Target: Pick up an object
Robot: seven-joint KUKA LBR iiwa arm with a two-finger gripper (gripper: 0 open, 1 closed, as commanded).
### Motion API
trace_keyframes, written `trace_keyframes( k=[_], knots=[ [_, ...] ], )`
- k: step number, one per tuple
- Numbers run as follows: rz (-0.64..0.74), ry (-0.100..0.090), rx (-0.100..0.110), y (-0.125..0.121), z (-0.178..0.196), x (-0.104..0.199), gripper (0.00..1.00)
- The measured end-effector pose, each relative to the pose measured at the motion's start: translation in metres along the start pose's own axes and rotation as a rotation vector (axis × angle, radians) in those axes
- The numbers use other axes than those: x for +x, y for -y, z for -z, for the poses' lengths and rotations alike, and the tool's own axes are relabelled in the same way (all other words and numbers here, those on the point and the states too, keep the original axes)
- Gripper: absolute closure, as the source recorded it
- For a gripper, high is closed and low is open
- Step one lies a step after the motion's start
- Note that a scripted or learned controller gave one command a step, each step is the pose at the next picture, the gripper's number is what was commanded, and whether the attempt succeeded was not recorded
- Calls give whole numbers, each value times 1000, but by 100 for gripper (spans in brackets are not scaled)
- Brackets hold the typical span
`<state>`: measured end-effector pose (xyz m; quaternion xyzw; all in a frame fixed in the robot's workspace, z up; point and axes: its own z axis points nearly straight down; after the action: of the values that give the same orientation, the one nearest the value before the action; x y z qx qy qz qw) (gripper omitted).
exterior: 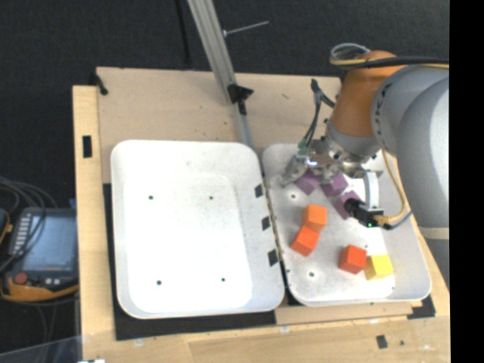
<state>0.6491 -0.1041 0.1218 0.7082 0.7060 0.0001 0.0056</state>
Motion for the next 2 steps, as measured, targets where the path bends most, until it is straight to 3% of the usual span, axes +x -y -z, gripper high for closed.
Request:
trace_keyframes(
  k=[1, 2],
  knots=[
    [-1, -4, -10, -3, 4, 1, 0],
    [-4, -3, -15, -5, 14, 0, 100]
  ],
)
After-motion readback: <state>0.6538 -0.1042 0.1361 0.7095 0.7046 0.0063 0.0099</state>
